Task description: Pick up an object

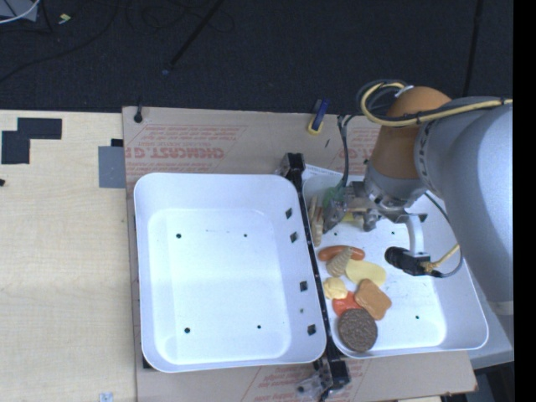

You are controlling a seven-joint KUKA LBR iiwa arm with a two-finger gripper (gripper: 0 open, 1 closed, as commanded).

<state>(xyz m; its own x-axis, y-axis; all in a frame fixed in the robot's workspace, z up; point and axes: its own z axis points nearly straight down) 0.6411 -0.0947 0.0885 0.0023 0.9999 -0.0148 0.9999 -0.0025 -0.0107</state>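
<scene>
Plastic by the look, likely light and slick, the orange sausage (341, 252) beyond the brown disc (358, 329) wants pinching across its narrow middle; whether my gripper (345, 215) is open I cannot tell.

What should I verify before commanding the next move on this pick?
1. Objects available to pick: ok. A cluster of small items lies in the right bin, along its left wall.
2. Gripper over the right bin: ok, near its upper left corner.
3. Gripper already holding something: cannot tell.
4. Gripper lined up over a target: not ok. The closest item, the red sausage-shaped piece, lies just below it in the view.
5. Items spaced for a clean grasp: not ok. Most touch or overlap, including the brown round disc at the cluster's near end.
</scene>
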